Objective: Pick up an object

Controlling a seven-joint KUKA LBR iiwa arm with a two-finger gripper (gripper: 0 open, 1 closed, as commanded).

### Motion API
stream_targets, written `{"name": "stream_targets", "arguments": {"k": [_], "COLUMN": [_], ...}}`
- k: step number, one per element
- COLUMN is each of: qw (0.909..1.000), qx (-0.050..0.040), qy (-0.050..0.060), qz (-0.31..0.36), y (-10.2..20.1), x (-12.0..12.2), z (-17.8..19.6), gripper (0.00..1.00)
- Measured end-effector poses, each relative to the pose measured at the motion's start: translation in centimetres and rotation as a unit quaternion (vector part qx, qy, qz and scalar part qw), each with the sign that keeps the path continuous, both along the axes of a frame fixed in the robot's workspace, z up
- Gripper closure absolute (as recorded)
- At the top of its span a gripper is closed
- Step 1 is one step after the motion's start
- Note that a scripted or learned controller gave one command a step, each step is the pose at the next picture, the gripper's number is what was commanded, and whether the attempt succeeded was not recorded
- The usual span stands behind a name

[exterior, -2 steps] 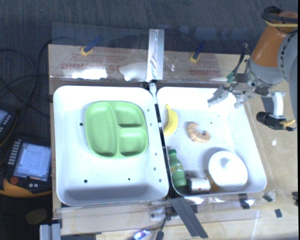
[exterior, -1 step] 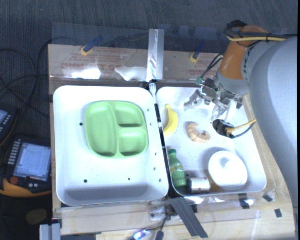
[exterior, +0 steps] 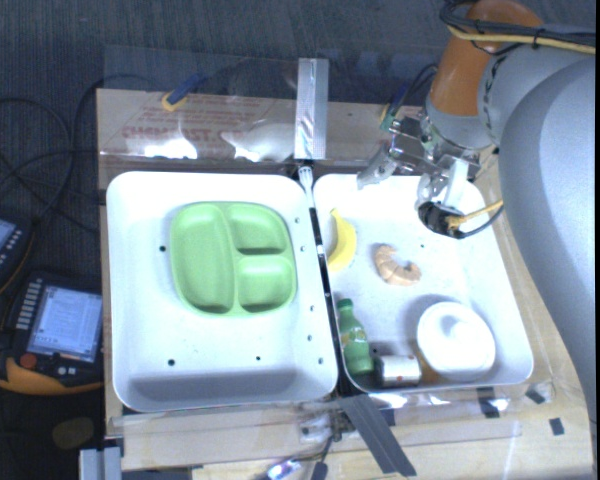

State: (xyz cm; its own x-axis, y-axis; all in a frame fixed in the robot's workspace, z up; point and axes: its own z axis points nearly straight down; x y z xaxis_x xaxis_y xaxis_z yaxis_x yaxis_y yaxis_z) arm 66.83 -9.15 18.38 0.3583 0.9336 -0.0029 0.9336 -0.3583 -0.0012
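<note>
My gripper point(exterior: 404, 182) hangs over the far end of the right bin point(exterior: 510, 298), its two fingers spread apart and open with nothing between them. Below it in that bin lie a yellow banana-shaped piece point(exterior: 343, 244) against the left wall and a tan shrimp-like toy point(exterior: 396, 266) near the middle. A white round lid-like object point(exterior: 455, 334) sits at the near right. A green bottle point(exterior: 353, 339) and a small white cylinder point(exterior: 400, 370) lie along the near left corner.
The left bin point(exterior: 140, 358) holds a green divided plate point(exterior: 232, 256). A clear plastic sheet and a metal bracket point(exterior: 311, 108) stand behind the bins. The arm's grey body fills the right side. Tablets and cables lie on the floor at left.
</note>
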Motion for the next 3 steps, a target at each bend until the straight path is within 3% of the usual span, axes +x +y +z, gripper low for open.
{"name": "stream_targets", "arguments": {"k": [1,2,3], "qw": [0.9937,0.9855,0.9855], "qx": [-0.0015,-0.0009,-0.0002], "qy": [-0.012,-0.006,-0.007], "qz": [0.112,0.17,0.17], "y": [-1.0,-2.6,-2.6], "x": [-2.1,-8.4,-8.3], "z": [-7.7,-9.4,-8.4], "gripper": [0.0,0.0,1.0]}}
